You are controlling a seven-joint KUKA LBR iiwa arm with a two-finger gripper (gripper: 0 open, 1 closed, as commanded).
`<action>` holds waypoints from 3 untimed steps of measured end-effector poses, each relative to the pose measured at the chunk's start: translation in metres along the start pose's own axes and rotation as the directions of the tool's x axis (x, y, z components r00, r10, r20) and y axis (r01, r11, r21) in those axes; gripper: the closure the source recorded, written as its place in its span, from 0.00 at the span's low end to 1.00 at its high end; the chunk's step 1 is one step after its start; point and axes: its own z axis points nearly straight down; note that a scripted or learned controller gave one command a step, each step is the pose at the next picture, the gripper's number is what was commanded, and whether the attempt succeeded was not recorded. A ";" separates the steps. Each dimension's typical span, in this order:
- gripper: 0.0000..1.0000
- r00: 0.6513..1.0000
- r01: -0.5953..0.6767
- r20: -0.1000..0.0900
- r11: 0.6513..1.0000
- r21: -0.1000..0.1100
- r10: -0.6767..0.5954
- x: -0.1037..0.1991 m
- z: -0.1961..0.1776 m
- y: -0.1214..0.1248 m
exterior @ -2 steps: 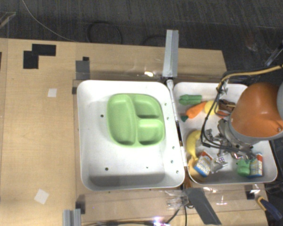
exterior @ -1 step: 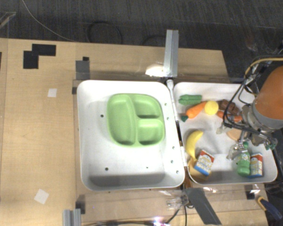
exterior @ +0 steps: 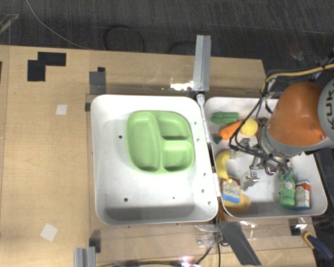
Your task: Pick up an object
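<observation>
My claw (exterior: 260,168) hangs low inside the right bin (exterior: 317,202), beneath the orange band (exterior: 295,115) of my wrist; from this slanted overhead view I cannot tell how it is set, nor whether anything sits within it, because the metal parts blur together against the white floor. No object can be said to be held. Candidates for picking lie close around: a yellow piece (exterior: 222,163) just beside the claw toward the dividing wall, a small printed packet (exterior: 231,192) lying over an orange-yellow item (exterior: 237,203) near the bin's front edge, and a green bottle-like object (exterior: 286,189) with a red-and-white carton (exterior: 303,194) on the other side. Farther back rest a yellow ball (exterior: 249,128), an orange carrot-shaped toy (exterior: 230,130) touching it, and a dark green piece (exterior: 225,117) near the rear wall. The clutter is loose and crowded along the left wall, probably because the things were simply dropped in, so a descent risks brushing neighbours. Beyond the divider, the left bin (exterior: 108,204) holds a green compartment tray (exterior: 158,141), flat and well apart from my work. Both bins sit on the wooden table (exterior: 39,166), with a grey bracket (exterior: 202,63) standing at their rear junction
</observation>
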 end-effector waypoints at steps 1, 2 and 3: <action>0.00 0.995 -0.102 -0.008 0.995 0.004 0.102 -0.073 0.002 0.002; 1.00 0.995 -0.096 0.011 0.995 0.003 0.096 -0.079 -0.012 0.004; 1.00 1.000 0.017 -0.003 1.000 0.003 -0.017 -0.095 -0.072 -0.078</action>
